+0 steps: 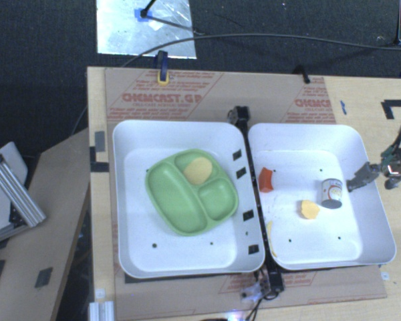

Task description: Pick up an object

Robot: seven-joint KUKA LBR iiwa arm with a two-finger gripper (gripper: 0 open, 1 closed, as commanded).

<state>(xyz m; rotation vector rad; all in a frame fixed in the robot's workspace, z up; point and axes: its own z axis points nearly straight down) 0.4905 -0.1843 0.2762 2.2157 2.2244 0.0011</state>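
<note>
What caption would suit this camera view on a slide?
Tool at the right bin's edge near a small can, yellow piece and orange piece; green tray in the left bin.

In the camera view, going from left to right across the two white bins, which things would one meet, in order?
Green divided plastic plate → round yellow item on that plate → small orange-red piece → yellow wedge-shaped piece → small silver can lying on its side → gripper at the right bin's edge.

Gripper (369, 174) beside can (331, 193), right bin (371, 239); green plate (180, 209) left.
</note>
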